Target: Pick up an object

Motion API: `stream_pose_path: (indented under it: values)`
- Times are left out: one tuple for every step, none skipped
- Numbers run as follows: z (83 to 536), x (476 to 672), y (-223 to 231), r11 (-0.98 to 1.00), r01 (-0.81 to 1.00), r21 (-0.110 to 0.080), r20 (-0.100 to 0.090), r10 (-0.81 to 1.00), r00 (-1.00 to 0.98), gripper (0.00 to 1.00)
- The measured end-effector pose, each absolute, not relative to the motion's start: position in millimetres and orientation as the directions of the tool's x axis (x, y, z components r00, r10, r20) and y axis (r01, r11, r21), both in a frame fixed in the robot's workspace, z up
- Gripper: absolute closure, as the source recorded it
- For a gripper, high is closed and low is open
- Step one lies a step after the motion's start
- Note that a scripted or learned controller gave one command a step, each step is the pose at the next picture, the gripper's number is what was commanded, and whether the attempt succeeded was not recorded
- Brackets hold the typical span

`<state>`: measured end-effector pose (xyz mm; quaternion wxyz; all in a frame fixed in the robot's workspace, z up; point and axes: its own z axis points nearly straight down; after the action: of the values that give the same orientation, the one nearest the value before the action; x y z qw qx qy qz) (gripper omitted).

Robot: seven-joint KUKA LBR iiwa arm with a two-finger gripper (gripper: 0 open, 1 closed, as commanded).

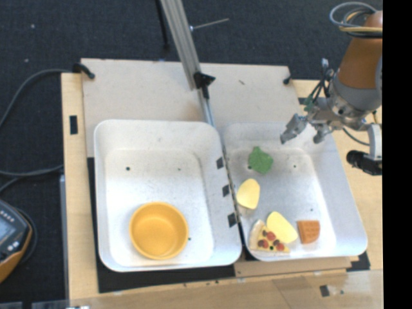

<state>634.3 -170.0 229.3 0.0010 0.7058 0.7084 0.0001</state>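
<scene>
My gripper hangs over the far right corner of the right bin, its two fingers spread open with nothing between them. In that bin lie a green leafy piece, a pale yellow piece, a second yellow piece, a pizza-like slice with red dots and an orange block. The green piece is the nearest to the gripper, a little to its lower left. A yellow bowl sits in the left bin near its front.
A slanted metal rail runs from the top of the view down to the gap between the bins. A black cable and a device lie off the bench at left. The bench edge is close behind the gripper.
</scene>
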Motion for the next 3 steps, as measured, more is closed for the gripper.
stream_pose_path:
  values:
    - [229.3, 634.3, -170.3, 0.004, 1.0, 0.001, -0.002, 1.0, -0.004, 0.0]
    - [167.5, 637.3, -175.1, 0.0, 1.0, -0.004, -0.002, 1.0, 0.0, 0.0]
    - [122.2, 628.9, -173.2, -0.001, 1.0, -0.003, -0.001, 1.0, 0.001, 0.0]
